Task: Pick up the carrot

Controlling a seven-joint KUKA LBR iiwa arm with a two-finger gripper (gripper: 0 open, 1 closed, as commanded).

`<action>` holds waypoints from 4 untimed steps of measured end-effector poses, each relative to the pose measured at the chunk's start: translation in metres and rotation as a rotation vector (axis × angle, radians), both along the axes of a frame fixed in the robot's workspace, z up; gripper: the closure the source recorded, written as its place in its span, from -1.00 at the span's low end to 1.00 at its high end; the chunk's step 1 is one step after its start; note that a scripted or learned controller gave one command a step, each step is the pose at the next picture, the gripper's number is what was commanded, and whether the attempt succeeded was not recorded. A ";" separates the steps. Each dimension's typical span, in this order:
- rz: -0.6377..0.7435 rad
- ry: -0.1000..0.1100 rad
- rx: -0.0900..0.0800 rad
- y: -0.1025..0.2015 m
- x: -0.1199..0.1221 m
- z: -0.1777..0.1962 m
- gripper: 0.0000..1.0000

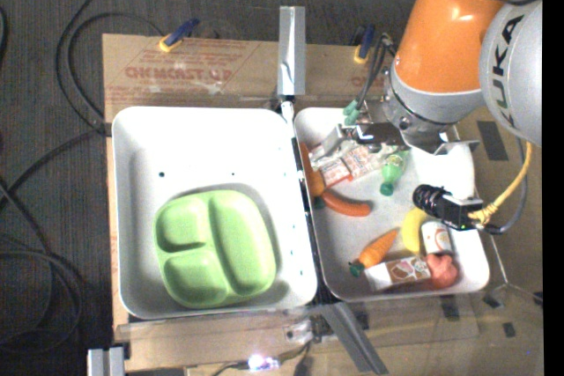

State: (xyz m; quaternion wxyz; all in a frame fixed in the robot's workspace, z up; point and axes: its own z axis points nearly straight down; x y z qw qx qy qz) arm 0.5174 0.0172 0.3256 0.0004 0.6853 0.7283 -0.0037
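Your arm point(458, 40) reaches in from the right and hangs over the top of the right bin point(480, 282), probably staged there ahead of a descent. You cannot tell how its pincer point(361, 132) stands; the wrist hides it. Two white bins sit side by side on the tabletop point(176, 70). The left bin point(141, 132) carries one green divided tray point(216, 248), lying toward its near edge. The right bin holds the clutter: one carrot point(377, 250), lying slantwise toward the near edge with its green end low and left, just beside one small carton point(401, 272) and one banana point(412, 229). One sausage point(346, 206) and one green bottle point(390, 175) lie farther up, nearer the arm.
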 end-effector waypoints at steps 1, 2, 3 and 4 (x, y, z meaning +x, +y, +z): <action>0.259 0.003 0.007 -0.048 -0.033 -0.145 -1.00; 0.153 0.002 0.005 -0.137 -0.033 -0.132 -1.00; 0.208 -0.010 0.005 -0.117 -0.030 -0.237 -1.00; 0.207 -0.013 0.003 -0.118 -0.028 -0.230 1.00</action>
